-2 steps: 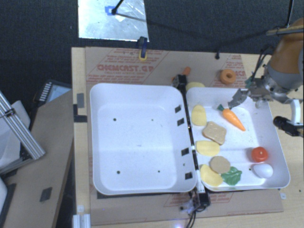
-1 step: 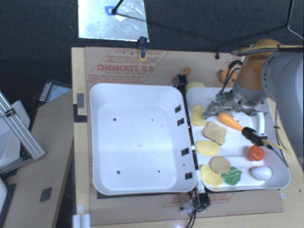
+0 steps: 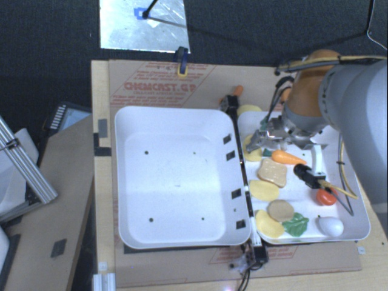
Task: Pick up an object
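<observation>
We view from above a dark carpeted floor (image 3: 48, 41) and, on it, a bench topped with a red-printed cardboard sheet (image 3: 157, 80) that carries both bins. The left bin (image 3: 176, 180), white with a few small dark dots on its base, meets the right bin (image 3: 359, 223) along a seam set with black clips (image 3: 233, 156). The grey arm (image 3: 357, 102), with its orange band (image 3: 306, 93), enters from the right and covers the far part of the right bin. Beyond the bench lies a shiny metal plate (image 3: 143, 16); at the left edge a tilted aluminium rail (image 3: 24, 168) stands beside a tan board (image 3: 60, 187). The gripper (image 3: 259, 140) hangs low over the far left part of the right bin, just above a yellow piece (image 3: 251, 155); we cannot tell whether it is spread or pressed together. The objects available for picking all lie in the right bin. A bread slice (image 3: 272, 173) sits just beside a carrot (image 3: 288, 157), and a yellow disc (image 3: 264, 190) touches the slice's near edge. Nearer the camera come a second yellow disc (image 3: 270, 224), a brown disc (image 3: 280, 210), a green leaf (image 3: 296, 224), a white egg (image 3: 331, 226) and a red tomato (image 3: 325, 197). A blue-and-yellow clamp (image 3: 181, 62) grips the sheet's far edge.
</observation>
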